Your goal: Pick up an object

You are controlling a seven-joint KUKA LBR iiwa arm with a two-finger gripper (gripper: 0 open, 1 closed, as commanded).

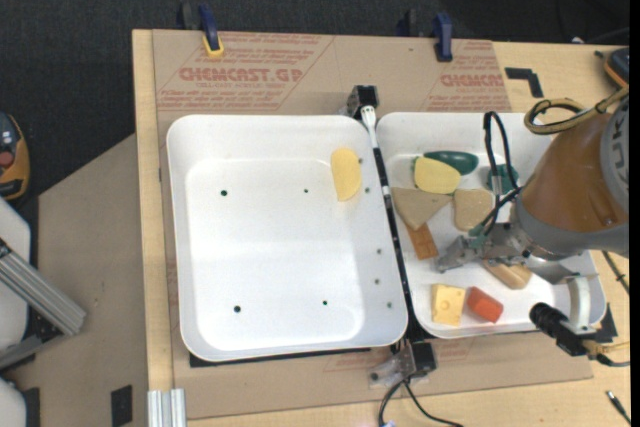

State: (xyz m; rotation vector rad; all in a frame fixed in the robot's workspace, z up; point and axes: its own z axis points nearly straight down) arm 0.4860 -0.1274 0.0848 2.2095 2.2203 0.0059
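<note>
From my remote seat, the bench (300, 65) fills most of the frame, brown board printed with red lettering. On it sit the left bin (200, 215) and the right bin (450, 325), touching along their inner rims. The arm (575, 185) leans in over the right bin, and its gripper (480, 250) is down among the pieces near that bin's middle; I cannot tell whether the jaws are apart or together. The left bin carries one pale yellow oval piece (346, 174) near its right wall. In the right bin I see a tan wedge (420, 207), a round yellow piece (436, 175) lying over a dark green piece (460, 158), a tan block (472, 209), a yellow cheese-like block (448, 304) and, just beside it, a small red piece (485, 306).
</note>
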